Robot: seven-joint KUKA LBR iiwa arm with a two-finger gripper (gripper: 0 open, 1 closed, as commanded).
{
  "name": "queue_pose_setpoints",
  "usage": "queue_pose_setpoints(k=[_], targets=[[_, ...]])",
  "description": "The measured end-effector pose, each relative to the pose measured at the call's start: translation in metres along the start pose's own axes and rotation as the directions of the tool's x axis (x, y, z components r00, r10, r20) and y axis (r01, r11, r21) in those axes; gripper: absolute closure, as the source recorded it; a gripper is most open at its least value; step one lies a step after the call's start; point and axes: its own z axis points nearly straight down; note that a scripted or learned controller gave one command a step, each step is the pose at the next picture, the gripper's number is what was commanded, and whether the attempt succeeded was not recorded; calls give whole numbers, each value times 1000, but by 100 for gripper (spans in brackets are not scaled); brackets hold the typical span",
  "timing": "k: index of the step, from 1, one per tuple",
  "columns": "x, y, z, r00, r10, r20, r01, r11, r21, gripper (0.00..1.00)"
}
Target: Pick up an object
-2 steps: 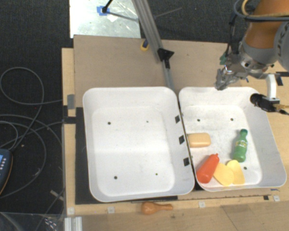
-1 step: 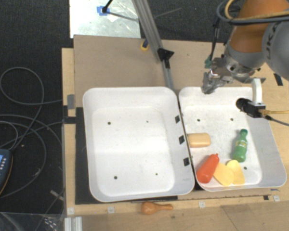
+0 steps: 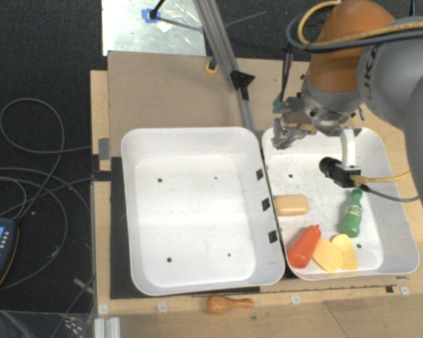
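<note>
one green bottle (image 3: 352, 213); two bins (image 3: 197, 141)

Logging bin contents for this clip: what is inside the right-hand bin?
The right bin holds a tan block, a red bottle, a green bottle and yellow pieces. The arm covers its far corner.

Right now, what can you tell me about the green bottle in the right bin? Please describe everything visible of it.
The green bottle is small, looks like glossy plastic, and has a paler, narrower neck end. It lies on its side on the floor of the right bin, its neck pointing toward the far side. Its base end lies close to the yellow object; whether they touch is unclear. The gripper is apart from it.
</note>
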Motion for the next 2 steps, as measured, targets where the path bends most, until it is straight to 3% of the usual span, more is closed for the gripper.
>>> queue_pose_setpoints(k=[1, 2], targets=[[48, -29, -6, 1000, 0, 0, 0, 1000, 0, 100], [95, -40, 1, 1000, 0, 0, 0, 1000, -1, 100]])
